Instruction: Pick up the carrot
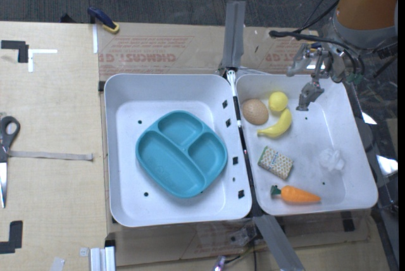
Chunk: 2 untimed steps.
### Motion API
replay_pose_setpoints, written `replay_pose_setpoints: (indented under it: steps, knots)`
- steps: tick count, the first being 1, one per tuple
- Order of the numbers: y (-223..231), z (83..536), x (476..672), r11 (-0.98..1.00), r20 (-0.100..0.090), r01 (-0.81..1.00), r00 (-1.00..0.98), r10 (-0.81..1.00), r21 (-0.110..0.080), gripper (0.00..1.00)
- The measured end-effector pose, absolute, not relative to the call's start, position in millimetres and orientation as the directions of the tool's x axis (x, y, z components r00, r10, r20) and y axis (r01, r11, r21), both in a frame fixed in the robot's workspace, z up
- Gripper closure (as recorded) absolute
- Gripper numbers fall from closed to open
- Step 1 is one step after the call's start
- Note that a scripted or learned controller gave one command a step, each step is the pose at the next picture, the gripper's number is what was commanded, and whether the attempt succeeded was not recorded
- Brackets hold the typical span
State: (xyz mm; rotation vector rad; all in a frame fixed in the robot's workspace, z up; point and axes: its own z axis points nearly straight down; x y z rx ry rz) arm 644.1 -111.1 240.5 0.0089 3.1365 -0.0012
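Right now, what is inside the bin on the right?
The right bin holds a carrot, banana, lemon, brown egg-shaped item, patterned sponge and a clear wrapper. Whatever lies beneath them is covered.

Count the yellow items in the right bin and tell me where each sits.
2. A lemon lies near the far wall of the right bin, beside the brown egg. A banana lies just in front of it.
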Motion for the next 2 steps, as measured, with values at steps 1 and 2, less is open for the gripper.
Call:
replay_pose_setpoints:
  steps: [1, 2]
  knots:
    - [-66, 193, 594.9, 0.949, -0.003, 0.315, -0.949, 0.315, 0.0, 0.0]
    - [-45, 193, 532.2, 0.943, -0.004, 0.333, -0.943, 0.333, 0.001, 0.0]
